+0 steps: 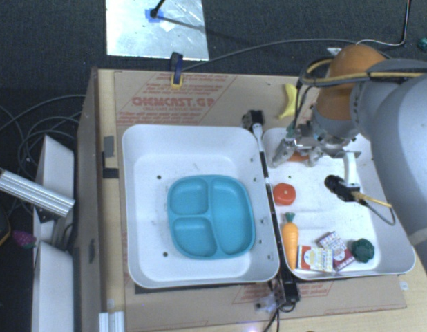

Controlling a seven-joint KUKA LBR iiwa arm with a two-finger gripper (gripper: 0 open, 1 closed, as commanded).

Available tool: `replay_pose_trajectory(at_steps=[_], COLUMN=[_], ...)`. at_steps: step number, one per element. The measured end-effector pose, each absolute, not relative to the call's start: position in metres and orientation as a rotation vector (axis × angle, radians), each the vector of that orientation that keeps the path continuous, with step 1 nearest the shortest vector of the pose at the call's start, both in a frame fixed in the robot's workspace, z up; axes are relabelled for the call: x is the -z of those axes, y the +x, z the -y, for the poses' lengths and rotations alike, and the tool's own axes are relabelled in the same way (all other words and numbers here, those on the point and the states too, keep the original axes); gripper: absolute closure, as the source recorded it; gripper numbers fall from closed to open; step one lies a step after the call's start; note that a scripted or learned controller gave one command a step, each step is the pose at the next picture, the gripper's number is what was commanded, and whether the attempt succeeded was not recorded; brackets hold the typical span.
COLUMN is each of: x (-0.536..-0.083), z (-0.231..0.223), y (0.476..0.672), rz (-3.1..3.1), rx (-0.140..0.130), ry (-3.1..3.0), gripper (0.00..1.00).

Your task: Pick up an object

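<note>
The left bin (141, 151) holds one blue divided plate (211, 216). In the right bin (390, 258) lie a red tomato (284, 194), a carrot (289, 237), a small printed box (325, 254) and a green broccoli (363, 250). The gripper (295, 159) is low over the far part of this bin, its jaws apart with nothing between them. A small orange piece (280, 157) lies just beside it. A banana (289, 101) lies outside the bin.

Robotics lab, robot arm (400, 130) over cardboard-topped bench (179, 95), two white bins (151, 151)
</note>
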State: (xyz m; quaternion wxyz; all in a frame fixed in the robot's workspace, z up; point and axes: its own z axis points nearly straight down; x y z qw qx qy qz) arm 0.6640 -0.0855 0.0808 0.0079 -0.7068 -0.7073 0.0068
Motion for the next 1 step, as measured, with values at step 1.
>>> replay_pose_trajectory(at_steps=[1], x=[-0.0856], z=[0.0865], y=[0.6652], rz=[2.213], rx=[-0.016], ry=[-2.214], gripper=[0.00])
